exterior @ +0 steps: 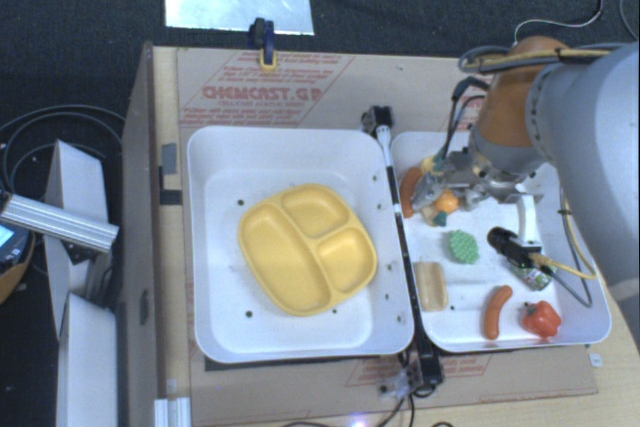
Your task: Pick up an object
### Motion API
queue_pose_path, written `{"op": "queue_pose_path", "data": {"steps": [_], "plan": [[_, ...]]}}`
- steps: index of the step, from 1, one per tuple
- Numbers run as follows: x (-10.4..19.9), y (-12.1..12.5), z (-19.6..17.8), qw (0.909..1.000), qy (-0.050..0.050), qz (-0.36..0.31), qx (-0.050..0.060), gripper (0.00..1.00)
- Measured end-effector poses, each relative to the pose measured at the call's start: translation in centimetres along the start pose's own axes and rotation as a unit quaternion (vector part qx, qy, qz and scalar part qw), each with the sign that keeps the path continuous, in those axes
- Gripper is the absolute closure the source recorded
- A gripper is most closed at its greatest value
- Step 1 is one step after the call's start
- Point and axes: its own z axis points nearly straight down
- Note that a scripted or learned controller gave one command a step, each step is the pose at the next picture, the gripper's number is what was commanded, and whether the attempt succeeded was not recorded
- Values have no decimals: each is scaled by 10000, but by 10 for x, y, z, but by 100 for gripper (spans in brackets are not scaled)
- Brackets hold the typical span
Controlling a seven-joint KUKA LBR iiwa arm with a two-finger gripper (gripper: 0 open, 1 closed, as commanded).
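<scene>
Hovering fingers [440,198] over small round orange fruit [446,204], right bin [580,315], grip state unclear

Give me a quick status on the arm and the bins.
End effector low in right bin, over small orange piece; grasp not confirmed. Green piece, sausage, red pepper loose nearby. Yellow tray in left bin.

Two white bins [300,147] on bench [260,80]

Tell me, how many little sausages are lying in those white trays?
2. One sausage lies near the right bin's front edge, beside a red pepper. Another sausage lies along that bin's left wall, by the gripper. The arm may hide more.
</scene>
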Motion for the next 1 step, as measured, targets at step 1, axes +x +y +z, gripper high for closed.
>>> {"op": "queue_pose_path", "data": {"steps": [1], "plan": [[-6,20,2,9994,74,48,321,0]]}}
